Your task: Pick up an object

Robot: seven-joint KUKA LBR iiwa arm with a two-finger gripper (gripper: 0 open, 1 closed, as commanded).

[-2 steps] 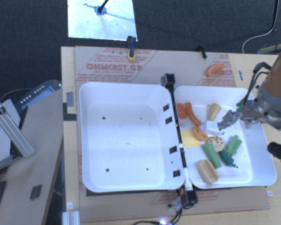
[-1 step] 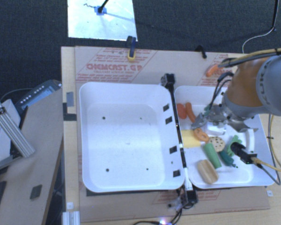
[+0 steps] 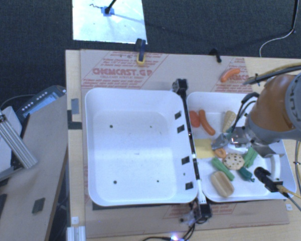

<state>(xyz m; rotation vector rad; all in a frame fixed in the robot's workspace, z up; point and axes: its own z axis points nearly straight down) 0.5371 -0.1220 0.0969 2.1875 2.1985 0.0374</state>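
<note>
On the pale wooden counter (image 3: 155, 64) two shallow white plastic bins sit side by side, the left bin (image 3: 135, 144) and the right bin (image 3: 241, 97) meeting along a seam with black clips. The grey arm with its orange band (image 3: 278, 107) reaches in from three o'clock, and its metal gripper (image 3: 226, 139) hangs low over the middle of the right bin; whether the jaws are open or closed cannot be told, since glare and clutter blur the tips, and no object can be seen between them. The toy food lies around it: two orange-red sausage-shaped pieces (image 3: 203, 120) at ten o'clock from the gripper, a pale tan wedge (image 3: 229, 119) at twelve o'clock, a flat yellow square slice (image 3: 204, 148) at eight o'clock just beside the tips, a round speckled cookie (image 3: 234, 160) at five o'clock, a green pod-shaped piece (image 3: 223, 167) just left of the cookie, another green piece (image 3: 250, 157) to its right, and a tan bread-roll shape (image 3: 222, 184) near the bin's front edge at six o'clock. One more orange sausage-shaped piece (image 3: 231, 75) lies outside the bins on the counter, at twelve o'clock, well apart from the rest.
</note>
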